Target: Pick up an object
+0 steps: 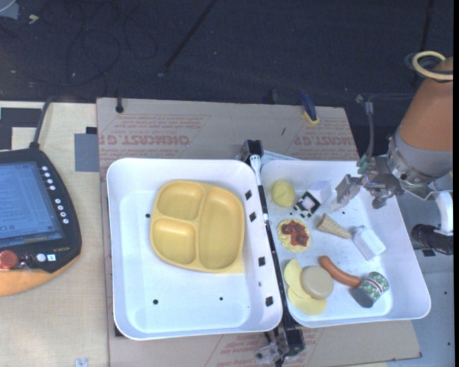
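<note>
the right bin holds toy food beneath the gripper, whose fingers are spread apart and clamp nothing. the cone lies just below-left of it, the yellow ball further left.

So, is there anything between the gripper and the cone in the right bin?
Nothing visible: the gripper hangs over bare bin floor just up-right of the cone. The block lies beside the cone, off that line.
</note>
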`<state>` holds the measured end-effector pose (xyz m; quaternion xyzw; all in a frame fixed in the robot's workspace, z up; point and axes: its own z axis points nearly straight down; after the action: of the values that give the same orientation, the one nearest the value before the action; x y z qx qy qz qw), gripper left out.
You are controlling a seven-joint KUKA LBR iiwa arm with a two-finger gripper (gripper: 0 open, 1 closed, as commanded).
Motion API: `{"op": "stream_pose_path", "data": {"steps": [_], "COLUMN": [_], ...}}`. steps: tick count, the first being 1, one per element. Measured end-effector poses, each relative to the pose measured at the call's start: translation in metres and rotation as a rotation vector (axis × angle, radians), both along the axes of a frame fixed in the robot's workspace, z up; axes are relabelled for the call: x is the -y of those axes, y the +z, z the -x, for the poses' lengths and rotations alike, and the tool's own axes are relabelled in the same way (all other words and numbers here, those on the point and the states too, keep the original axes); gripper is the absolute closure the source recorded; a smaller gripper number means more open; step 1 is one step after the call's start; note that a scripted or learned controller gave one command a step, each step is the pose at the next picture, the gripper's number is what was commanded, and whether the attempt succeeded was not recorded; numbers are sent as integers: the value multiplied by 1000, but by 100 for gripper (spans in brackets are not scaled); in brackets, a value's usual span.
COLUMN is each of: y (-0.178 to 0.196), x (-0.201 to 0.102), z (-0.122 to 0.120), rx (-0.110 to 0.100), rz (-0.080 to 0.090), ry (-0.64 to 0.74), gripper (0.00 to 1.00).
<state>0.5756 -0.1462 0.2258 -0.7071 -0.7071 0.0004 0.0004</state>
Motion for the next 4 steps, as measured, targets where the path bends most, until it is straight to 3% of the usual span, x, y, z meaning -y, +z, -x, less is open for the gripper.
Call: {"op": "stream_pose_path", "data": {"steps": [1,2,3,4], "y": [8,-129,-130,-137], "x": [-17,-29,-52,-49], "z": [97,67,93,55], "rx": [-8,-11,38,4], "rz": [-3,-4,25,2], "ry": [-2,2,-13,-1], "gripper": [0,0,0,0]}}
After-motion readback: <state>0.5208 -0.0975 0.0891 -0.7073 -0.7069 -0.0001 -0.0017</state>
